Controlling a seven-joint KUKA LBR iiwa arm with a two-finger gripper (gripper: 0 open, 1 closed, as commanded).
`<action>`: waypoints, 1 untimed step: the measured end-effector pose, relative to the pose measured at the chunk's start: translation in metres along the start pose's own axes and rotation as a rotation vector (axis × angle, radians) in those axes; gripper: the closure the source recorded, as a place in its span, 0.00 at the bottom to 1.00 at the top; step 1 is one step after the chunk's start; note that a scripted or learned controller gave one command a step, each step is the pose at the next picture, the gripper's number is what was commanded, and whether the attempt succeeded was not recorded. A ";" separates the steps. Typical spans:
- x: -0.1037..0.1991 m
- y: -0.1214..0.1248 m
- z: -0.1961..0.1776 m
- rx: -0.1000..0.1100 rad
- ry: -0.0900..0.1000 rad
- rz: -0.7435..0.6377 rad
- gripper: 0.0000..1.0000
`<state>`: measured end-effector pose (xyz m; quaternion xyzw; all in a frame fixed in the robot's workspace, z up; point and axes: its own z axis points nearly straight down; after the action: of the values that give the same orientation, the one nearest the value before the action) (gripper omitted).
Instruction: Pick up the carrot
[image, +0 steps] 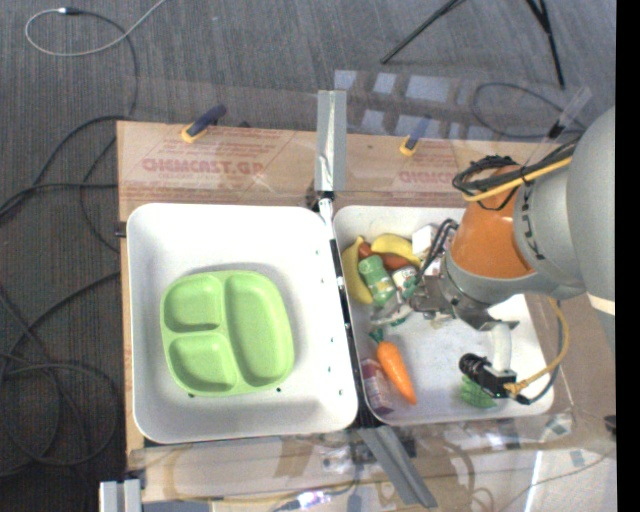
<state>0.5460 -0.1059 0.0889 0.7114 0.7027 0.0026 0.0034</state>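
Note:
The carrot (396, 370) is orange and lies near the front left of the right bin (530, 330), with its tip pointing to the front. My gripper (412, 298) is down in that bin just behind the carrot, over a heap of toy food. A small gap separates it from the carrot's top end. The wrist with its orange band (487, 245) hides part of the heap.
Under the gripper lie a yellow banana (354, 278), a green item (373, 273) and a red item (398, 262). A purplish item (372, 384) sits left of the carrot, and a green item (477, 395) lies front right. The left bin (150, 400) holds a green divided plate (228, 331).

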 end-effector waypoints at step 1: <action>0.005 -0.061 -0.002 0.001 -0.001 -0.118 0.00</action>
<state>0.4855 -0.1000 0.0901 0.6686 0.7436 0.0017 0.0033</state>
